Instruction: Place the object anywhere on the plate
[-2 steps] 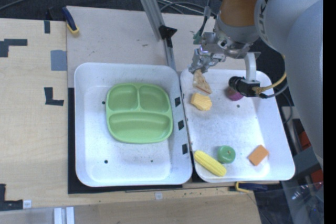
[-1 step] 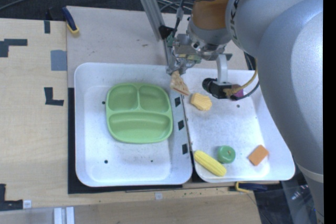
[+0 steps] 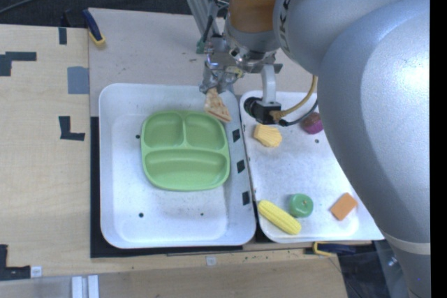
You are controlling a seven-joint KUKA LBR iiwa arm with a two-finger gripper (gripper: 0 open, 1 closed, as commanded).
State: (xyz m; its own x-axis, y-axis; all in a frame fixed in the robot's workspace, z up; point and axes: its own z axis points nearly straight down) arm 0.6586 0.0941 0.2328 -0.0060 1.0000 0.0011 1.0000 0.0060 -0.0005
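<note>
The big grey arm (image 3: pixel 363 59) reaches over the counter (image 3: pixel 42 150) from the right. Two white bins sit side by side. The left bin (image 3: pixel 115 220) has a green plate (image 3: pixel 185 150) in it. The tool (image 3: pixel 218 84) hangs just past the plate's far right corner, and a small tan piece of food (image 3: pixel 217 107) seems pinched in its tip, right above the plate's edge.

To do this well, I think the arm should slide a bit toward the plate's middle, go low, then let go gently, so the food does not bounce off the rim.
</note>
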